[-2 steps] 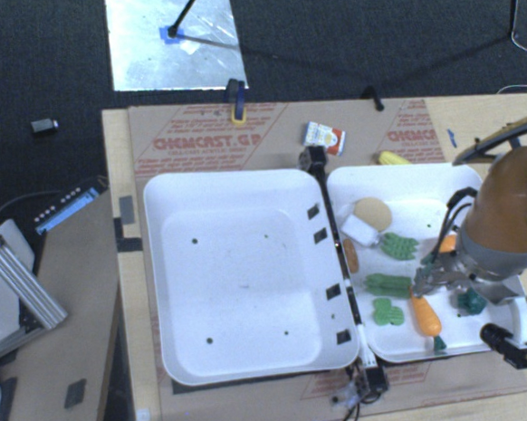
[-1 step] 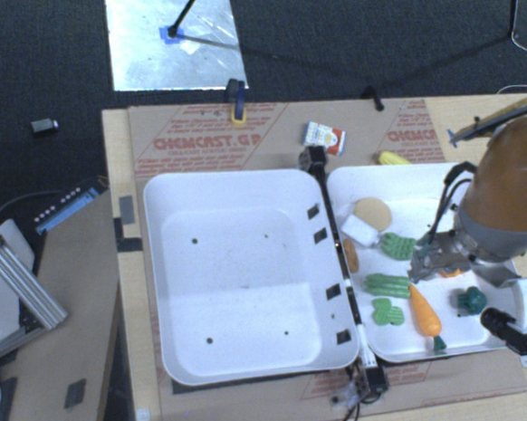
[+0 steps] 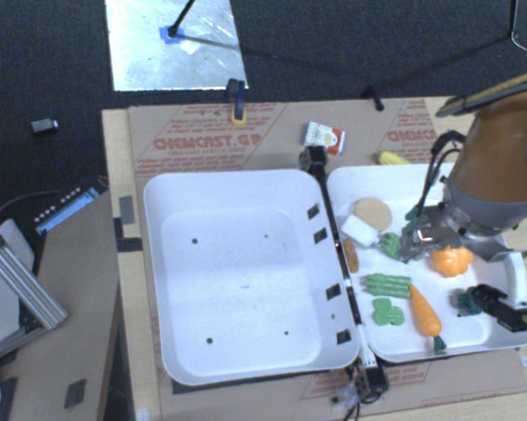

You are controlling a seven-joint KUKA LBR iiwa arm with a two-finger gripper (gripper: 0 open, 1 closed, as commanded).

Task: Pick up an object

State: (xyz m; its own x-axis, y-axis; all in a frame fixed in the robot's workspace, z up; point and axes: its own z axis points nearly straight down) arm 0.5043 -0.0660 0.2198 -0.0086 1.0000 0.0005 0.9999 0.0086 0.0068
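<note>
The arm reaches into the right bin (image 3: 505, 340), where all the toy food is gathered for picking. The tool (image 3: 417, 236) sits low among it; whether it is apart or together I cannot tell. The orange fruit (image 3: 451, 261) lies just beside the tool, the green piece (image 3: 391, 244) touching its other side.

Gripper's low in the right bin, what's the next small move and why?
Probably a short straight descent, then close. The gripper sits low in the right bin, over a green piece beside the orange fruit. Nothing shows between its fingers, so no grasp can be claimed yet.
</note>
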